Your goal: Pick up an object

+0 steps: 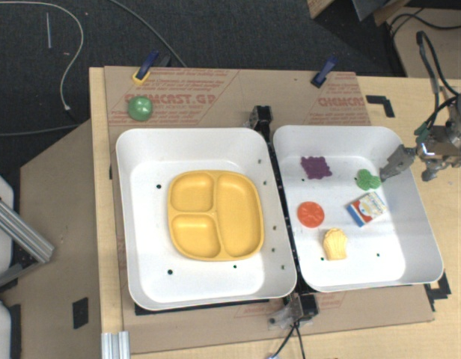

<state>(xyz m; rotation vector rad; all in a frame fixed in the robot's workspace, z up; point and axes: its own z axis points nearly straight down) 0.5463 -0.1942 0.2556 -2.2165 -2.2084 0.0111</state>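
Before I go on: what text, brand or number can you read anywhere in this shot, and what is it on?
"CHEMCAST GP", faint red print on the brown board behind the left bin; the first letters are uncertain.
The same print repeats on the board behind the right bin, too blurred to read fully.
The small blue and white box carries print too small to read.

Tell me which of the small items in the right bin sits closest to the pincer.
The green item, near the right bin's upper right. The pincer is right beside it; the purple, orange, yellow and blue-and-white items lie farther off.
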